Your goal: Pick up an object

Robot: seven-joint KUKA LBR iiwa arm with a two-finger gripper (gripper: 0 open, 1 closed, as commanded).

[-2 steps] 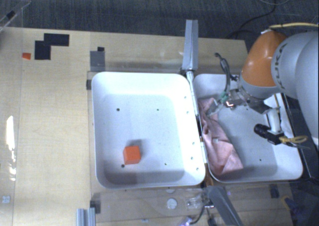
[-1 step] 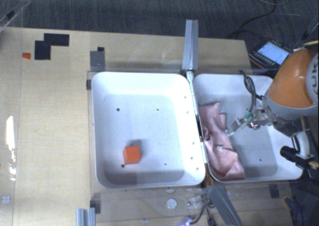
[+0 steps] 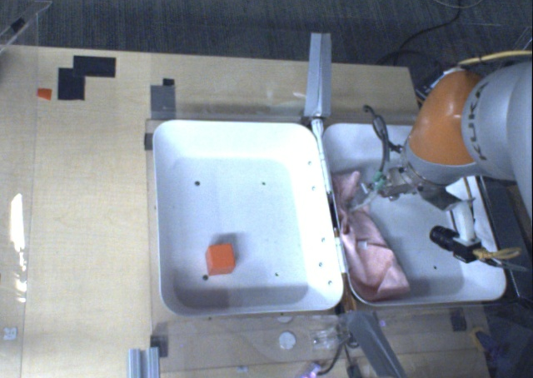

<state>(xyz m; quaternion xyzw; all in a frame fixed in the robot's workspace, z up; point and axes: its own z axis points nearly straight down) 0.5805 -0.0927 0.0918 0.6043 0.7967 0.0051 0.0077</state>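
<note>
Where the fingers (image 3: 372, 194) reach into the right bin (image 3: 433, 281), they hang just over the upper part of a pink cloth (image 3: 371, 247), and I cannot tell if they are spread or closed. That cloth lies crumpled along the right bin's left wall. An orange cube (image 3: 221, 258) sits in the left bin (image 3: 241, 160), toward its near left corner, well apart from the arm (image 3: 466, 131). Both bins rest on the pale wooden tabletop (image 3: 83, 226).

Soft pink cloth (image 3: 371, 245), smooth white plastic bins (image 3: 179, 201), pale wooden bench (image 3: 83, 226).
</note>
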